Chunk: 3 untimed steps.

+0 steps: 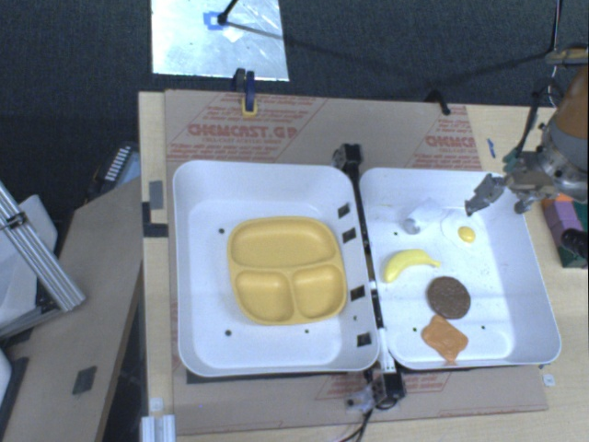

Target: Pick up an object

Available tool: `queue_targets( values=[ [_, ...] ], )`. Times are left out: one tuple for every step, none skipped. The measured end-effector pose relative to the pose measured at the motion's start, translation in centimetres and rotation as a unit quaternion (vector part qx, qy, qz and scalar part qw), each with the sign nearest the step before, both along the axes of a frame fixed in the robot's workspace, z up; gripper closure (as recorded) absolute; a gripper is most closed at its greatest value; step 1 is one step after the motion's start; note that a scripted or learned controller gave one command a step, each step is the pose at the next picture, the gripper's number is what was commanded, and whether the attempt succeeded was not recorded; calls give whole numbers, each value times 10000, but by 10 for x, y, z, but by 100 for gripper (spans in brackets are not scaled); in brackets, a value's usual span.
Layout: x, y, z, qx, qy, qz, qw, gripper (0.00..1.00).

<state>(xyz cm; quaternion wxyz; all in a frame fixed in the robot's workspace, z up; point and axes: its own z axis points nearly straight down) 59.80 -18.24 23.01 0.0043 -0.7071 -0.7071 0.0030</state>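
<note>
The right bin (525, 274) holds a yellow banana (409, 263), a brown round cookie (448, 296), an orange piece (445, 339), a fried egg with a yellow yolk (465, 234) and a small pale object (416, 217). My gripper (502, 201) hovers over the bin's far right corner, just right of and above the egg. Its two fingers stand apart, open, with nothing between them. The arm comes in from the right edge.
The left bin (198, 247) carries a yellow divided plate (283, 269). A black hinge strip (359, 247) runs between the two bins. Cardboard lies under both. A purple and green item (563, 217) sits at the right, outside the bin.
</note>
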Motion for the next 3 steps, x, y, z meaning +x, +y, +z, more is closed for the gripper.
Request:
queue_targets(
  values=[
    [3,1,7,-12,-58,16,10000,0],
    [10,9,-46,-8,-45,30,10000,0],
    [14,11,-108,-7,-39,28,10000,0]
  ],
)
